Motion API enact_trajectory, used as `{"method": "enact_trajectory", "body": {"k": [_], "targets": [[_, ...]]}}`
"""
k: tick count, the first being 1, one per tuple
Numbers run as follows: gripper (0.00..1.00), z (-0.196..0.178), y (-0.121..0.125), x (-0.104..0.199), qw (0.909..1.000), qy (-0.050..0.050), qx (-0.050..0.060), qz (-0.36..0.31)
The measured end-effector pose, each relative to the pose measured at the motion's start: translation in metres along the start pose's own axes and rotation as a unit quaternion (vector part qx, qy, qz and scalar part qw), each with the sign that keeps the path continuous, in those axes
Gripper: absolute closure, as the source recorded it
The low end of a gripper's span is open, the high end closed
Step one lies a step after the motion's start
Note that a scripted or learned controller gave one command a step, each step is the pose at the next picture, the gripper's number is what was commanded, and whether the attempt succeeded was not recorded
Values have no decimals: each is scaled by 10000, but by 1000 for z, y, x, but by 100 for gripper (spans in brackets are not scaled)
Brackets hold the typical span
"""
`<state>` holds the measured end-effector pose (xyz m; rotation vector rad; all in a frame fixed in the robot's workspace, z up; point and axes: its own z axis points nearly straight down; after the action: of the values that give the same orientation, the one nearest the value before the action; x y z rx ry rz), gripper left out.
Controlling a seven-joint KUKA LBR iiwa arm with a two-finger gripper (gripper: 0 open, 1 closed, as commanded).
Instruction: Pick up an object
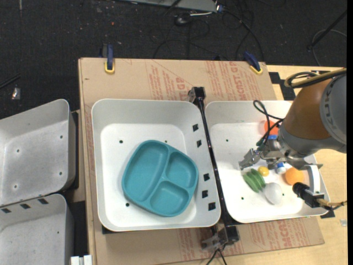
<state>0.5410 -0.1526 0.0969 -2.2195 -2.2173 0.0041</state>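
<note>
In the right bin (231,127) lie several small objects: a green piece (254,180), a small yellow piece (264,171), a white egg-shaped piece (273,192), an orange ball (294,175) and a red-orange piece (271,128) by the far wall. My gripper (252,159) hangs low over the bin, just above and left of the green piece, its fingers spread with nothing between them. The arm's orange band (309,120) covers the bin's right side.
The left bin (110,120) holds a teal divided plate (160,178). A black divider bar (207,148) runs between the bins. Two grey trays (33,148) sit off the bench at the left. Cables trail along the far floor.
</note>
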Motion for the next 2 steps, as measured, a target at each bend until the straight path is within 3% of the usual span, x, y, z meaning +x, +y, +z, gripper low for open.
{"method": "enact_trajectory", "body": {"k": [1, 2], "targets": [[100, -13, 1, 0, 10000, -7, -28, 5], [100, -63, -5, 7, 10000, -11, -46, -16]]}}
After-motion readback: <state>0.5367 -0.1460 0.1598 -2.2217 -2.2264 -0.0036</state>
